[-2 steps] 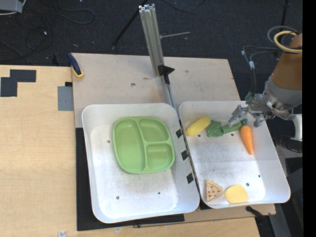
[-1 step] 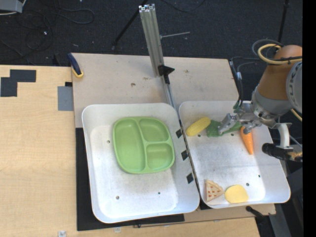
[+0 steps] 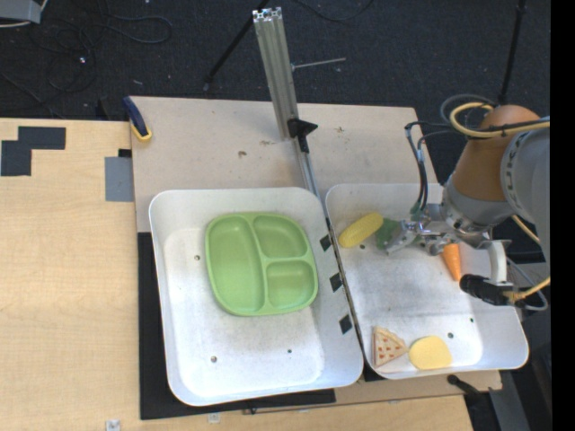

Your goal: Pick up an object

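Corn cob (image 3: pixel 361 229) lies just left of the end effector (image 3: pixel 402 238) in the right bin (image 3: pixel 503 353); whether the end effector is open, I cannot tell.

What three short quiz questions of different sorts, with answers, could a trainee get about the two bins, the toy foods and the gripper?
1. True or false: the green plate lies in the right bin.
2. Which item lies nearest the gripper? A) pizza slice B) green item C) yellow round piece
3. Fill in: the carrot lies near the right bin's ____ edge.

Key
1. False; it lies in the left bin.
2. B; the green item sits right at the gripper, beside the yellow corn-like piece. Whether it is held cannot be told.
3. Right.
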`<state>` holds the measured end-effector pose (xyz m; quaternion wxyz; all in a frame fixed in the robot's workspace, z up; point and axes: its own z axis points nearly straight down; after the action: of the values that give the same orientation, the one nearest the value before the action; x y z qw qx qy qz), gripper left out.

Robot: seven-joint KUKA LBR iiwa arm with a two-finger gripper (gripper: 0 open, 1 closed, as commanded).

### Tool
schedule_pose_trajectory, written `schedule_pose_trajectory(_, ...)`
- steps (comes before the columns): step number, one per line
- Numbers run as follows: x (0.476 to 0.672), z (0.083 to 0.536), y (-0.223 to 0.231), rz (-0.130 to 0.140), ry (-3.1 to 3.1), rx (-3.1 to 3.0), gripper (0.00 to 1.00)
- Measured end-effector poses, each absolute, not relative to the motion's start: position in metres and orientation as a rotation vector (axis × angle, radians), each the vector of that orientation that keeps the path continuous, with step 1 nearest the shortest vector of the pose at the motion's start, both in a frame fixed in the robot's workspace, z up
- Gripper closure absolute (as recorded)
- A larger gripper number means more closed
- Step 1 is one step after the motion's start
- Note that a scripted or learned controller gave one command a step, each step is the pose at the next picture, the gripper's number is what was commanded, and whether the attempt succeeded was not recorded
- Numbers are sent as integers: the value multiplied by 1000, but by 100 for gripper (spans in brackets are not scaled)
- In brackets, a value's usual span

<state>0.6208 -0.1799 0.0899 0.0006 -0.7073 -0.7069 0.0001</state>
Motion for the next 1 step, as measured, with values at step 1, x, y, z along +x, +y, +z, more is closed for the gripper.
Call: schedule_pose_trajectory(1, 621, 102, -180, -1, -2222, -2220, 100)
